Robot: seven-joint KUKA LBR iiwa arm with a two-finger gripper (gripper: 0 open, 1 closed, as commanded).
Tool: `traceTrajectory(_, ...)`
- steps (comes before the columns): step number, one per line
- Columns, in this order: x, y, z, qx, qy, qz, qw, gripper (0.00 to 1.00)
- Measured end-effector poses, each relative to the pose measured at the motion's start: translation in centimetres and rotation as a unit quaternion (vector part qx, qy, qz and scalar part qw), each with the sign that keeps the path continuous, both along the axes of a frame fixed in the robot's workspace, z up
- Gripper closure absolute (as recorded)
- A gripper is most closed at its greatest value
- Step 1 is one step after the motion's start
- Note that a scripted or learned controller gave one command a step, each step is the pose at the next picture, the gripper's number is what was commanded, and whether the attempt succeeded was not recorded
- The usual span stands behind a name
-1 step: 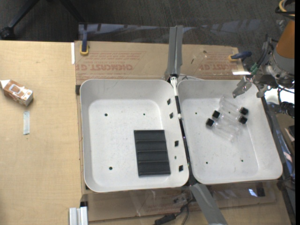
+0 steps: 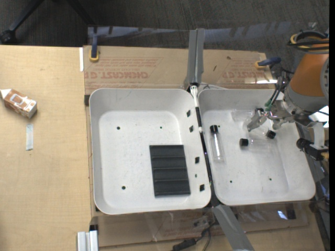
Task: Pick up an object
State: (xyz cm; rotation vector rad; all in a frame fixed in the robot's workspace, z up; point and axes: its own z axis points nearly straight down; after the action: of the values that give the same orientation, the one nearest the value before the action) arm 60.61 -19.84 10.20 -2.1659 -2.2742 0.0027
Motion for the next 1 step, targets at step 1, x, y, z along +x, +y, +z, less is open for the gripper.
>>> traceTrajectory(1, -0.06, -0.09, 0.92, -0.0005, 0.001, 0.0, 1.0, 1.0)
